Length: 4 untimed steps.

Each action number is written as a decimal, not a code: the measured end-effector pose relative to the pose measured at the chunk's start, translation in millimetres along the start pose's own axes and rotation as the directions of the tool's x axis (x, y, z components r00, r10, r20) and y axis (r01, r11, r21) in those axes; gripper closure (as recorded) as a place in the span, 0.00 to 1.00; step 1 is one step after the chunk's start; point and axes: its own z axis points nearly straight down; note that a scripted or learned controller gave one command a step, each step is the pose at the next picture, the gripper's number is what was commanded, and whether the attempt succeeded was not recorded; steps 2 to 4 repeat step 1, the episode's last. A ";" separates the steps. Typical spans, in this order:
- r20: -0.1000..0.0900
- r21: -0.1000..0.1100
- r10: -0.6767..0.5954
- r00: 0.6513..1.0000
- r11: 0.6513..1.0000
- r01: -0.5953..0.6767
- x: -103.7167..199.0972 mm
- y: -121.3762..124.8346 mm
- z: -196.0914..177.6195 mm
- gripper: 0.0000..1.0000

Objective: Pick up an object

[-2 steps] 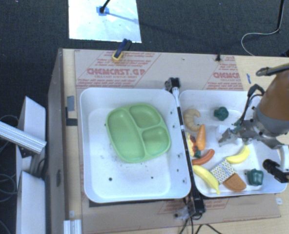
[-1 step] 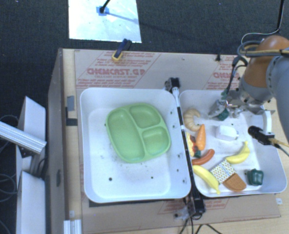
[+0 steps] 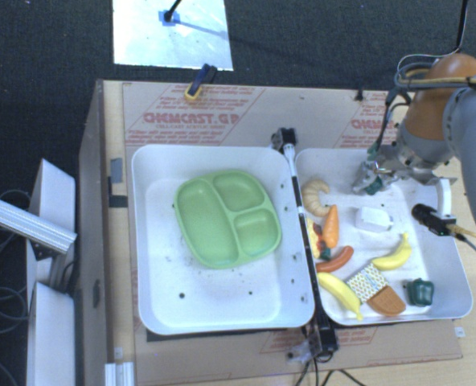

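The arm comes in from the right, and its gripper hangs low over the back part of the right bin, near the bin's far wall. I cannot tell from here how the gripper is set, and nothing shows in its grasp.

The toys to pick from all lie in the right bin. A tan croissant sits by the left wall. Just below it is an orange carrot, and below that a red sausage. A white block lies in the middle, near the gripper but apart from it. One yellow banana lies right of the middle, and another yellow banana lies along the front left. A checked cracker touches a brown cookie. A dark green pepper sits in the front right corner.

The left bin holds a light green plate with three parts.

Both bins rest on a brown sheet on the tabletop. Red letters on the sheet read "CHEMCAST GP". A yellow and black clamp grips the sheet's far edge
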 end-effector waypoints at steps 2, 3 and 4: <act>-0.003 -0.001 0.004 1.000 1.000 -0.004 56.8 -22.4 -136.1 1.00; -0.003 -0.001 0.004 1.000 1.000 -0.004 56.8 -22.4 -136.1 1.00; -0.003 -0.001 0.004 1.000 1.000 -0.004 56.8 -22.4 -136.1 1.00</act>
